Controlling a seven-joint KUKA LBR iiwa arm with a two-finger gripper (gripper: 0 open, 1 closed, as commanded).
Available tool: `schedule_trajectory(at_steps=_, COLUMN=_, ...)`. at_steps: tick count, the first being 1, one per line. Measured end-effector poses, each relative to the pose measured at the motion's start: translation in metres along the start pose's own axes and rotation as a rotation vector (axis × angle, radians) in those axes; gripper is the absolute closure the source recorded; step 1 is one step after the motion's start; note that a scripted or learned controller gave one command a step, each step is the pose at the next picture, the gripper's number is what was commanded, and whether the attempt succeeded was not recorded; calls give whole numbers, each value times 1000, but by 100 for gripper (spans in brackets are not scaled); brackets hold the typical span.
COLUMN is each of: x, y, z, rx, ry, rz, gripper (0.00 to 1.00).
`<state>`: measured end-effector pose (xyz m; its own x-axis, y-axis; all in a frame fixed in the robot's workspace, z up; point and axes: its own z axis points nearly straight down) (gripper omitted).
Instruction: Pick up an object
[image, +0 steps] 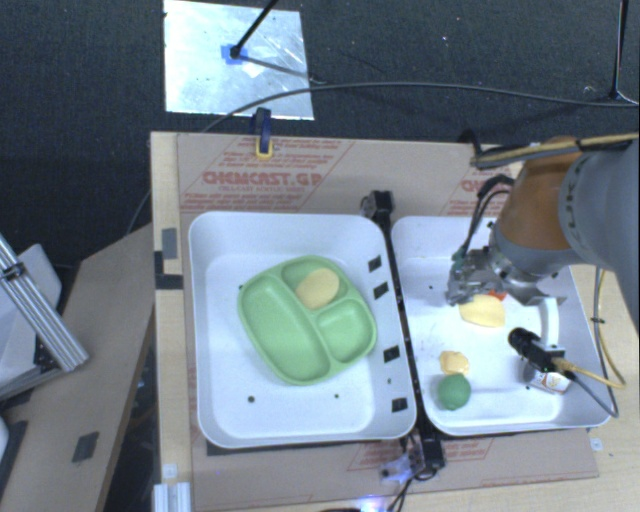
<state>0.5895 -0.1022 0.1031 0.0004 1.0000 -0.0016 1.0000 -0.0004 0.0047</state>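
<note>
My gripper (462, 289) reaches down into the right bin (425, 240), near its upper middle. A pale yellow piece (484, 314) lies on the bin floor just below and to the right of the gripper, close to it. Further toward the front lie a small orange-yellow piece (454, 361) and a green ball (454, 391), which touch or nearly touch each other. In the left bin (225, 400) a green divided plate (285, 340) holds a yellow rounded piece (319, 288) in its upper compartment.
The grey arm with its orange band (540, 205) covers the right bin's upper right part. A black divider with clips (392, 300) runs between the two bins. Cardboard (290, 170) lies under both bins.
</note>
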Motion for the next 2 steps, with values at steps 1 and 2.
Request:
schedule_trajectory(at_steps=1, x=-10, y=6, z=-53, rx=-2, ry=0, rz=1, gripper=100)
schedule_trajectory(at_steps=2, x=-13, y=8, z=-118, rx=-4, ry=0, rz=-4, gripper=100)
